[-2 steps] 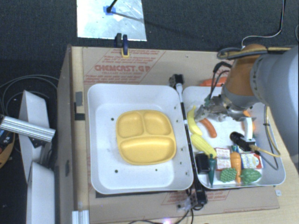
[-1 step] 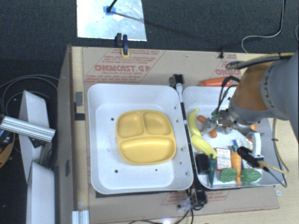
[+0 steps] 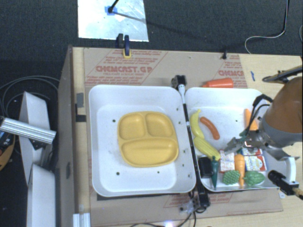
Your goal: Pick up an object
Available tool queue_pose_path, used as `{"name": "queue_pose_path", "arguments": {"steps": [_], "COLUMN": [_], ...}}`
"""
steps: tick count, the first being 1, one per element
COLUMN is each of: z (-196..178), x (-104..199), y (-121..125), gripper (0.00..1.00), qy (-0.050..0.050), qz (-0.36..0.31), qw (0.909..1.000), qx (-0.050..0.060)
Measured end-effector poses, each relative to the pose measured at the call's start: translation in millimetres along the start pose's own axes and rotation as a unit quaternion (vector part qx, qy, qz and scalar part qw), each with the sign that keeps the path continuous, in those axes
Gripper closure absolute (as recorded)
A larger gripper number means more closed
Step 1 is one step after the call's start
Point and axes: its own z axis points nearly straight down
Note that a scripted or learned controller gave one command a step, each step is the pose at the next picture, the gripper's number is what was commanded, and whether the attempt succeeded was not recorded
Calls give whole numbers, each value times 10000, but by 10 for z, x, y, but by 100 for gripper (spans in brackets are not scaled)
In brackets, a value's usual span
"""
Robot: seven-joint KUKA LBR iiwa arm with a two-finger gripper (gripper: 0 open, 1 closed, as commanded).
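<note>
Nearest the camera, along the front edge of the right-hand shallow white bin (image 3: 222, 109), a cluster of toy food is seen: a green broccoli-like piece (image 3: 231, 177), a small orange carrot (image 3: 239, 162) standing beside it, a second green leafy piece (image 3: 254, 178), and a red-and-white printed packet (image 3: 227, 162) behind them. A dark green-and-black item (image 3: 211, 167) is found at the bin's front left corner. Further back in the same bin, a yellow banana-shaped piece (image 3: 196, 125) and a yellow corn-like piece (image 3: 206, 148) are laid along the left wall, with a red-orange sausage (image 3: 209, 128) just beside them. An orange stick-shaped piece (image 3: 247, 117) is seen near the arm, partly hidden. The grey arm with its orange band (image 3: 286, 112) is reached in from the right, and the two-finger gripper (image 3: 244, 143) is held low over the bin, just above the packet and the carrot; whether anything is gripped cannot be told, as the tips are blurred. In the left-hand white bin (image 3: 102, 141) a yellow three-compartment plastic plate (image 3: 147, 138) is laid flat at the centre. Behind the bins, an orange carrot-shaped object (image 3: 218, 83) is rested on the brown cardboard sheet (image 3: 142, 65).
</note>
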Motion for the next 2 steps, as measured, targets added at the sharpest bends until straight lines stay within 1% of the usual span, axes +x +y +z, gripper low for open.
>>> {"name": "queue_pose_path", "arguments": {"steps": [1, 2], "z": [336, 520], "x": [550, 64], "y": [485, -8], "gripper": [0, 0], "qy": [-23, -3], "qz": [1, 0], "qw": [10000, 10000], "qx": [-26, -3]}}
